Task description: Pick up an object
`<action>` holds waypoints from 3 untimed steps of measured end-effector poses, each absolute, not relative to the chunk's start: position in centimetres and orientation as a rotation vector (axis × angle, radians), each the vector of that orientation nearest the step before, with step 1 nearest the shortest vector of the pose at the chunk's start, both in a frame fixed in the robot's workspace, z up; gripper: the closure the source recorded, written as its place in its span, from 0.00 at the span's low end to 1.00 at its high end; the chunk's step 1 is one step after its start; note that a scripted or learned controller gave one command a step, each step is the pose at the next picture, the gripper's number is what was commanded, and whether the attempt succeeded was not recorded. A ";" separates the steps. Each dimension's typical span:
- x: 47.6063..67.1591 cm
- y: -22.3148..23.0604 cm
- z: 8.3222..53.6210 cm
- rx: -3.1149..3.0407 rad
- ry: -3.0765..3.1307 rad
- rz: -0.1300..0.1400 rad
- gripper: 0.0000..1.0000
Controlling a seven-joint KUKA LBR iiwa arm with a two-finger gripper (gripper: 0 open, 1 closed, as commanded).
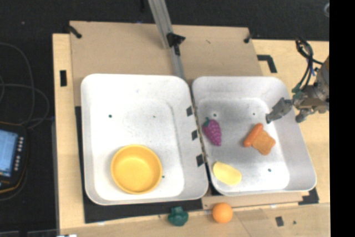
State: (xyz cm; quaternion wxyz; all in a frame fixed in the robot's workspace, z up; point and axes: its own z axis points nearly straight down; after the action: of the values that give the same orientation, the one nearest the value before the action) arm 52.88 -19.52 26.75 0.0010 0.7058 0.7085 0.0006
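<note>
Hand (289, 112) open, grasping nothing, above right bin (288, 98) holding three toys; one yellow bowl (136, 169) in left bin (133, 91).

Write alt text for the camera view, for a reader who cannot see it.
A robot gripper with spread fingers hovers at the right bin's upper right, holding nothing, just above an orange toy. That bin also holds purple grapes and a pale yellow piece; the left bin holds a yellow bowl.
</note>
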 end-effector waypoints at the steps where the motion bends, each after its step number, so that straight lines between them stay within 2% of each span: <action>1: 52.9 -19.5 26.7 2.217 2.224 0.003 0.00; 2: 53.4 -19.9 22.3 2.222 2.222 -0.005 0.00; 3: 53.0 -19.9 16.1 2.224 2.224 -0.006 0.00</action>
State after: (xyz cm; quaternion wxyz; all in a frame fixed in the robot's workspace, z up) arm 52.97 -19.91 16.07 -0.0020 0.7072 0.7070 -0.0018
